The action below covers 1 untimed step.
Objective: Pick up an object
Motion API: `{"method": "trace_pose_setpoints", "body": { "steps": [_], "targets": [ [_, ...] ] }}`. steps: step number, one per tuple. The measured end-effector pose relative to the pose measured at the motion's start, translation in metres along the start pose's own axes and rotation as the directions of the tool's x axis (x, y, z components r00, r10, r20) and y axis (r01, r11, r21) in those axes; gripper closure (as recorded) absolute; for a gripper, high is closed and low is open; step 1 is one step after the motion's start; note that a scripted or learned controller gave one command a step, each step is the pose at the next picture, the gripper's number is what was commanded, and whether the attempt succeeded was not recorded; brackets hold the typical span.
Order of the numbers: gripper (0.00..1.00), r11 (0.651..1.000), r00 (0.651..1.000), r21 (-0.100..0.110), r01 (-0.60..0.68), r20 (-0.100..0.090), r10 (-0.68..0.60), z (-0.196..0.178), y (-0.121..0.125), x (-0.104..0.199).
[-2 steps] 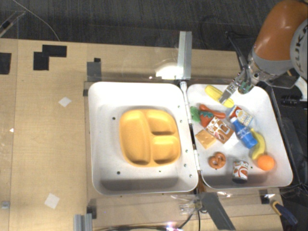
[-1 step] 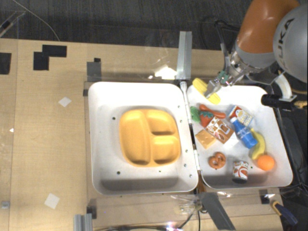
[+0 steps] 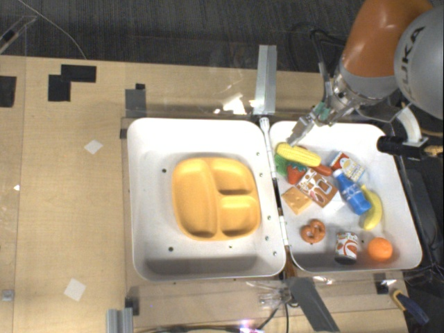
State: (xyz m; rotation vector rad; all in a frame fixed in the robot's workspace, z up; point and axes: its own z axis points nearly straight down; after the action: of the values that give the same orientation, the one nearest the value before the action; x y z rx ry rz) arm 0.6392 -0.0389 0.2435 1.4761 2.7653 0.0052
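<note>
Camera view: one yellow tray (image 3: 210,195), one orange (image 3: 379,249), one pretzel (image 3: 313,232).

From my remote station: the arm (image 3: 388,33) is cut off by the top and right edges. I cannot tell how the tool (image 3: 300,132) stands. The green item (image 3: 281,164) lies mostly hidden under the corn cob (image 3: 298,154). The can (image 3: 347,245) label is too small to read.
</note>
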Motion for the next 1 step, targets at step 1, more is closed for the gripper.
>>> {"method": "trace_pose_setpoints", "body": {
  "steps": [1],
  "targets": [
    [0.00, 0.982, 0.982, 0.004, -0.187, -0.002, 0.187, 0.0586, -0.0454, 0.0065]
  ]
}}
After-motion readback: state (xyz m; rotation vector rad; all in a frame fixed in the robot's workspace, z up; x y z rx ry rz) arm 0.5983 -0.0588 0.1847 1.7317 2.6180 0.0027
